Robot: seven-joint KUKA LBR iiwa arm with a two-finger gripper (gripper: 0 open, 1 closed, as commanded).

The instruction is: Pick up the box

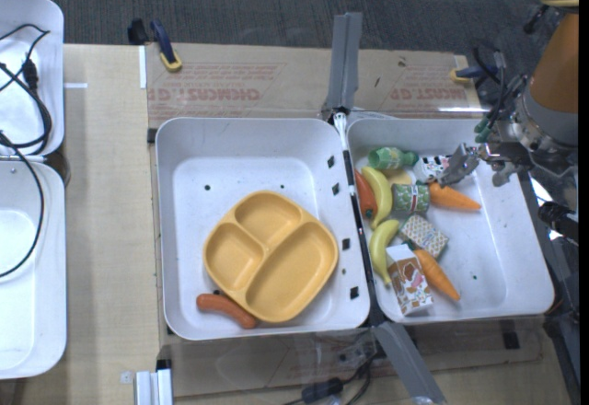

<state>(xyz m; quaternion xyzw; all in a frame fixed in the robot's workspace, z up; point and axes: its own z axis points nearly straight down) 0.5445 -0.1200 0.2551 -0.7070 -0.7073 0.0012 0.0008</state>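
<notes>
A small carton box [409, 280] with a brown and white printed front lies at the near side of the right bin [515, 265]. Just behind it sits a smaller checked box [424, 235]. My gripper [480, 170] hovers over the far part of the right bin, above and to the right of both boxes, close to an orange carrot [455, 199]. Its fingers [457, 166] stand apart, open, with nothing between them.
Around the boxes lie two bananas [379, 215], a second carrot [435, 273], a green can [410, 199] and a green vegetable [390, 157]. The left bin [184, 210] bears a yellow divided plate [270, 255] and a sausage [225, 308].
</notes>
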